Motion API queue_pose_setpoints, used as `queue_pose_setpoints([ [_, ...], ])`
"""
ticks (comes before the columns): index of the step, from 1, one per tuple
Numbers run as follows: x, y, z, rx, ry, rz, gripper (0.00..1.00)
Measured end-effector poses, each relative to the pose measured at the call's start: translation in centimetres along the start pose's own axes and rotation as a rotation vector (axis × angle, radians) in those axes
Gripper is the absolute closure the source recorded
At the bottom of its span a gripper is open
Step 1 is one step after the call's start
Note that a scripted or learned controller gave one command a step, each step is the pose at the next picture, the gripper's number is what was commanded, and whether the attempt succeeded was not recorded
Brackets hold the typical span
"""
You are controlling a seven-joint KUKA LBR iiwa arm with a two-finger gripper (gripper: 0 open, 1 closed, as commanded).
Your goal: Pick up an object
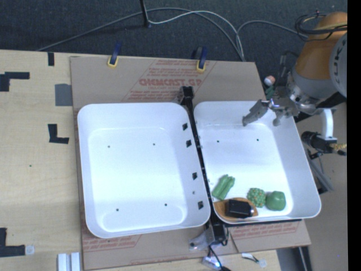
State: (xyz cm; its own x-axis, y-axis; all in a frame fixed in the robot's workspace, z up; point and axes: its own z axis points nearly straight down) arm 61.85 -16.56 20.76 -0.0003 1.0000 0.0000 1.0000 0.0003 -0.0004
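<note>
Black object (239, 209) on orange dish, right bin (293, 151) near corner; jaws (263, 114) apart, empty, well apart over far edge.

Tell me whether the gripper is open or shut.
Open: the gripper shows two fingers spread apart with nothing between them, above the right bin's far end.

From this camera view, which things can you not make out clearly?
- Gripper, over the right bin: too small and blurred to tell how its fingers stand.
- Black object: too small to identify; it covers most of the orange-brown piece beneath.
- Bumpy green object and green object: touching or apart, unclear.
- Arm: cut off at the right edge.
</note>
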Motion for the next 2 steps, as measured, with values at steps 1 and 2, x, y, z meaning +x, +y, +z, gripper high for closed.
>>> queue_pose_setpoints([
  [1, 5.8, 4.0, -2.7, -0.003, 0.001, -0.005, 0.00],
  [2, 7.5, 5.2, 9.4, 0.008, 0.001, -0.001, 0.00],
])
